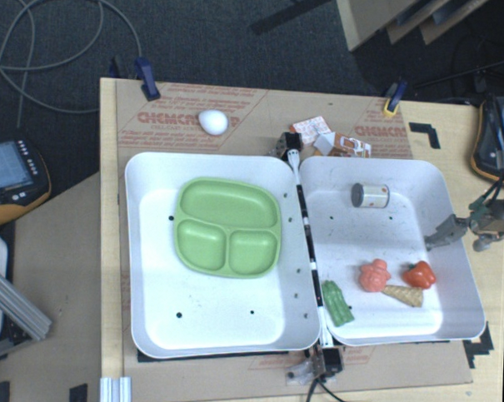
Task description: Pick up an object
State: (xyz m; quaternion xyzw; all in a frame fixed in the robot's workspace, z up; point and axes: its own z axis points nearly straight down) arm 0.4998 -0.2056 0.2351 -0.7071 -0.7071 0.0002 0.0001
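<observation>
Two shallow white bins sit side by side on the surface (pixel 239 112), a board with red lettering clamped at the back by two blue clips. The left bin (pixel 148 300) holds a pale green divided plate (pixel 228 227) with three compartments, lying flat toward the back of the bin. The right bin (pixel 447 304) carries the loose things: a small grey cylinder (pixel 370 194) on its side near the back wall, and toward the front a pinkish-orange lumpy toy (pixel 373 275), a red toy (pixel 420 274) just right of it, and a tan cone-shaped piece (pixel 405 294) lying between and slightly in front of those two, close to or touching both. A green ridged toy (pixel 337 303) rests at the front left of that bin, against the seam where the two bins meet. The tool (pixel 449 230) comes in from the right edge and hangs over the right rim of the right bin, a grey finger slanting down toward the bin floor; it is apart from every toy, with the red one nearest below it, and I cannot tell from here whether it is spread or closed. Nothing is visibly between its fingers. Behind the bins, a white egg-shaped object (pixel 212 121) sits on the board, and some small printed packets (pixel 330 140) lie near the back of the seam.
</observation>
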